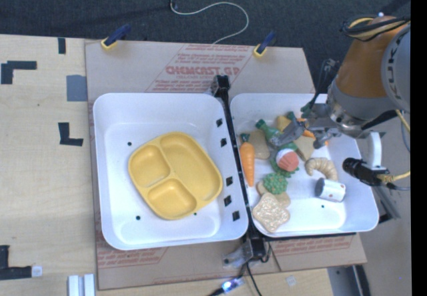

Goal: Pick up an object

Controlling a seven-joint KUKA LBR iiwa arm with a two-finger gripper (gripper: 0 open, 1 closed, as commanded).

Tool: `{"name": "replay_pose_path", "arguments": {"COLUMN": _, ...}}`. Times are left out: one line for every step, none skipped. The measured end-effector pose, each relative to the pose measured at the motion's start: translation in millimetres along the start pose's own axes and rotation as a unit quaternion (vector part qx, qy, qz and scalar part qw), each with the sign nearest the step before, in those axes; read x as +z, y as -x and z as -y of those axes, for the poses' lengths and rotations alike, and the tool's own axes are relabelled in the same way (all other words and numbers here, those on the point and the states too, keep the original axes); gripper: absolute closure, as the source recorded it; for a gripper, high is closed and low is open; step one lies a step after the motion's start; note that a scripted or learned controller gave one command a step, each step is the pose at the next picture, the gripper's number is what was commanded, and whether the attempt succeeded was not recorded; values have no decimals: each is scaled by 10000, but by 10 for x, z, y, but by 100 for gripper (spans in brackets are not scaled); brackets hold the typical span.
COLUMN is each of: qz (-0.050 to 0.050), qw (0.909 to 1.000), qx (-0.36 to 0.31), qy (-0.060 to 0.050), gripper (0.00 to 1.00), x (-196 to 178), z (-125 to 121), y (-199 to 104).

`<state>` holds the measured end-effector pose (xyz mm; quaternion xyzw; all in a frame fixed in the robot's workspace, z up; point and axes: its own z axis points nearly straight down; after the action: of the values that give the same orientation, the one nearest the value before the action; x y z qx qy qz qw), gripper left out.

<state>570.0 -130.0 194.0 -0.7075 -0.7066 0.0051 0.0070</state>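
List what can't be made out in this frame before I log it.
- Gripper: fingers blur into the toy pile in the right bin; open or shut unclear.
- Items beneath the gripper: partly covered, identity unclear.
- Arm: cut off by the right edge.
- White cylinder: too small to identify.

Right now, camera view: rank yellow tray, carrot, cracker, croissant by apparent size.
1. yellow tray, by far largest
2. carrot and cracker, too close to rank: one long and thin, one squarish
3. croissant, smallest
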Motion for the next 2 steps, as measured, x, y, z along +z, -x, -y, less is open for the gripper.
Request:
{"name": "replay_pose_path", "arguments": {"qz": 10, "qw": 10000, "qx": -15, "qy": 59, "gripper": 0, "x": -63, "z": -25, "y": -2}}
{"name": "replay_pose_path", "arguments": {"qz": 6, "qw": 10000, "qx": -15, "qy": 30, "gripper": 0, "x": 462, "z": 25, "y": -92}}
